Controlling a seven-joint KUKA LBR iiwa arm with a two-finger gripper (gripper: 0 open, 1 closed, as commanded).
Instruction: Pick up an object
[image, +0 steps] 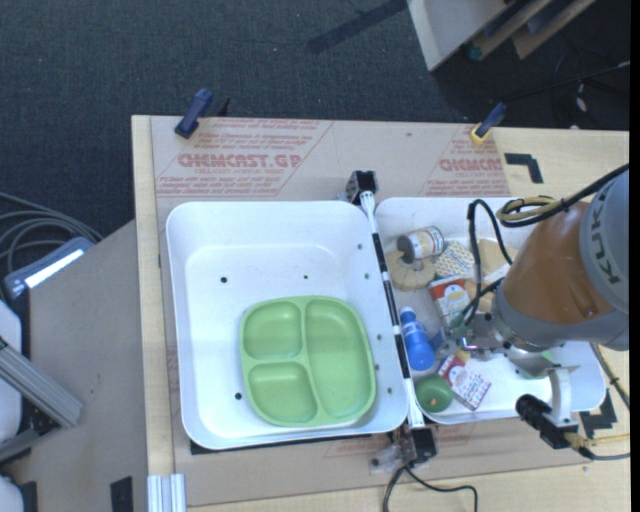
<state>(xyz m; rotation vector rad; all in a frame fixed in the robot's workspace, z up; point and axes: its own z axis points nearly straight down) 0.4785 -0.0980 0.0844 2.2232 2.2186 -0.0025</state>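
I cannot tell how my jaws (468, 345) stand, because the arm's big wrist (545, 290) covers them. They hang low over the right bin (590, 372), in the middle of the pile. Just beside them lie a blue bottle (416, 342), a green ball (434, 393), a red and white packet (468, 385) and a small carton (452, 295). A jar (424, 243) sits farther back. The left bin (200, 300) holds a green tray (305, 360).

I think the things are packed too close. The jaws may bump two at once, push the ball away, or close on nothing. The flat packet may slip out.
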